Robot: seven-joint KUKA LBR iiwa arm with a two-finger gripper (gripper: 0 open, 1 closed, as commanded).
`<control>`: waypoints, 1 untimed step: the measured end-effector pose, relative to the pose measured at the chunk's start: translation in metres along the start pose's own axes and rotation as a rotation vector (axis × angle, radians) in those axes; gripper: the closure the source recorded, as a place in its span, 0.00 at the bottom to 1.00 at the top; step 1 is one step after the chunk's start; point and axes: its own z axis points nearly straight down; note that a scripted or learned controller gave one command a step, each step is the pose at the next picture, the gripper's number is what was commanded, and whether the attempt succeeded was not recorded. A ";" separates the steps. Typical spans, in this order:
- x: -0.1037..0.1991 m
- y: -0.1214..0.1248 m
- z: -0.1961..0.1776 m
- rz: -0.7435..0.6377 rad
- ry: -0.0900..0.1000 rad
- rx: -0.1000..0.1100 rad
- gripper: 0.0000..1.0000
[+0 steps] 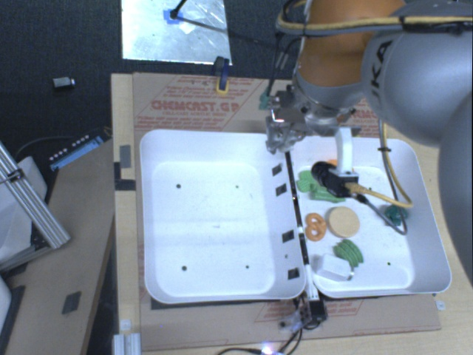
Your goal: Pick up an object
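Gripper hangs over the 11 o'clock corner of the right bin, beside the divider, seemingly poised to approach. How far the claw is open cannot be told, and nothing shows in its hold. The likeliest target, being nearest, is the green toy at its 5 o'clock. It lies flat, long axis roughly 10-to-4 o'clock. A pretzel lies beyond.

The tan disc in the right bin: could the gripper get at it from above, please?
Probably yes: the tan disc lies uncovered, an orange pretzel beside it, and the gripper hangs above the bins' divider.
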 end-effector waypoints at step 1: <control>0.019 -0.098 0.011 -0.003 0.001 0.000 1.00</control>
